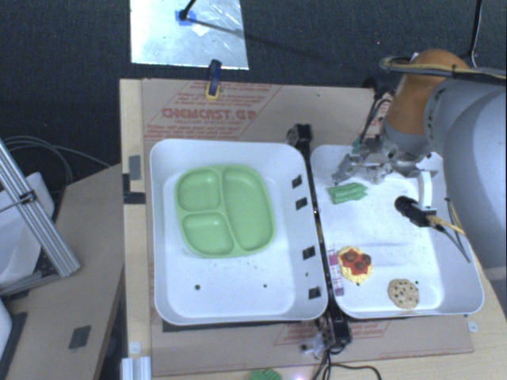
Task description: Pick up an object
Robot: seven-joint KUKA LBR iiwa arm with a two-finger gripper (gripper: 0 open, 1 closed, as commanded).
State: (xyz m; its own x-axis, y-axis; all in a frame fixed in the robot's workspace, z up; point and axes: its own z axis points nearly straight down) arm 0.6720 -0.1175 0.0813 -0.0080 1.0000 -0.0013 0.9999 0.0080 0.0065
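Dark carpet [63, 54] is covering the floor around the surface [131, 291]. A shiny silver sheet [190, 22] is lying on the carpet at the top, catching the light. A brown cardboard sheet [214, 109] with red print is lying on the surface. At the left, a slanted aluminium rail [36, 220] is crossing a pale side table [87, 204].

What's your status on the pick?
Gripper close over green piece, right bin far end. Piece on bin floor. Pizza toy, cookie lie apart.
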